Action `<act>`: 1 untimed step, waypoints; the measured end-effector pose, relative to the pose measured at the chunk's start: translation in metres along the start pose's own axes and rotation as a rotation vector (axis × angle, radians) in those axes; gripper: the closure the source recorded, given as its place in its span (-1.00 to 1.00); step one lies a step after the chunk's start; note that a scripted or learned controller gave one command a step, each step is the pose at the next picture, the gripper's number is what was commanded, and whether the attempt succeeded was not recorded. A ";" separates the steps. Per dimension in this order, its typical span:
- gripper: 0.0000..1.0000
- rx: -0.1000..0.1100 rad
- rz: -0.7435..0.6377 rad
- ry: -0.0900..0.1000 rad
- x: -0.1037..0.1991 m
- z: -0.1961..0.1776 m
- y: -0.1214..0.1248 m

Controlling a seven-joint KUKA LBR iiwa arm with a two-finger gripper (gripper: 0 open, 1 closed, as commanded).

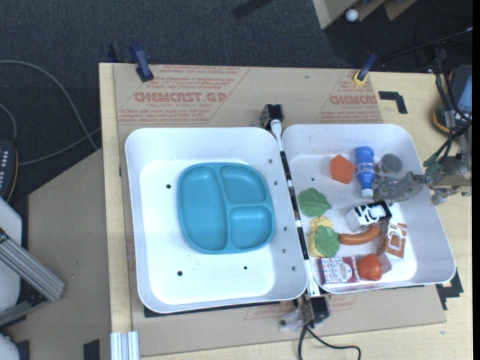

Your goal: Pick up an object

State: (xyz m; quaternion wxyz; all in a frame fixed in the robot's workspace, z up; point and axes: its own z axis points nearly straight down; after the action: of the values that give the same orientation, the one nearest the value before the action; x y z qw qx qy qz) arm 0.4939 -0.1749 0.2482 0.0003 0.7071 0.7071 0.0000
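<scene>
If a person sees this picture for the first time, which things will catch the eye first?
First, the big turquoise divided plate in the middle of the left bin. Next, the crowd of small bright toys in the right bin, such as an orange block and a blue bottle, with the gripper low beside them.

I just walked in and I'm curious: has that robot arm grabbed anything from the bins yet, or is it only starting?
Nothing looks picked up yet. The end effector sits low in the right bin, beside the blue bottle and just above the black-and-white object; whether it grips anything can't be told. The toys lie in that bin, and the teal divided plate sits in the left bin. Grasping and lifting remain.
</scene>
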 end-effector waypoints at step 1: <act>-1.00 -0.002 -0.001 0.001 0.026 0.136 0.070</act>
State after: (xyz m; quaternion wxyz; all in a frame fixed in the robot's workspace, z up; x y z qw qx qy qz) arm 0.5641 -0.1489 0.1126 0.0006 0.7068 0.7074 0.0008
